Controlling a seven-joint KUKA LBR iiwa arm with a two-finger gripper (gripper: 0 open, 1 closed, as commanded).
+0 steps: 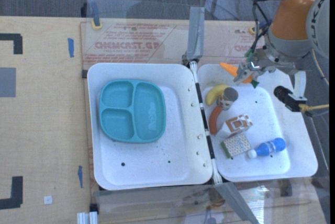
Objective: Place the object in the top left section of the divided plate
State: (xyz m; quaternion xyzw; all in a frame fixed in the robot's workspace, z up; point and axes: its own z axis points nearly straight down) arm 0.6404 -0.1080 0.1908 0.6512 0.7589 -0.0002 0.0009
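Right bin [301,163], near part:
- Blue bottle [271,146] with white cap, laid on its side, cap pointing to the view's left.
- Green-and-white checked box [236,144], laid just left of the bottle, tilted.

Right bin, middle:
- Small brown-and-white carton [238,123], set just beyond the checked box.
- Red-brown sausage [214,120], laid lengthwise beside the carton, near the bin's left wall.
- Brown cylinder with grey top [228,97], placed at the sausage's far end.
- Yellow banana [215,93], touching or almost touching the cylinder on its left.

Left bin [178,163]:
- Teal divided plate [149,113], laid flat in the left half of the bin, well apart from all loose items. Two small sections are seen on its left and one large section on its right. The top left section [116,95] is found at the plate's far left.

Right bin, far part:
- Orange carrot [228,67], laid near the far wall.
- Tool [246,74], held low just right of the carrot, beside a small green item [255,81]. Whether the tool is spread or pressed together cannot be told, and nothing is seen pinched in it.
- Which loose item is the task's object cannot be told; all are kept in the right bin.

Beyond the bins:
- Printed cardboard sheet [131,42], laid on the tabletop [42,113].
- Arm's orange band [296,8], seen at far right.
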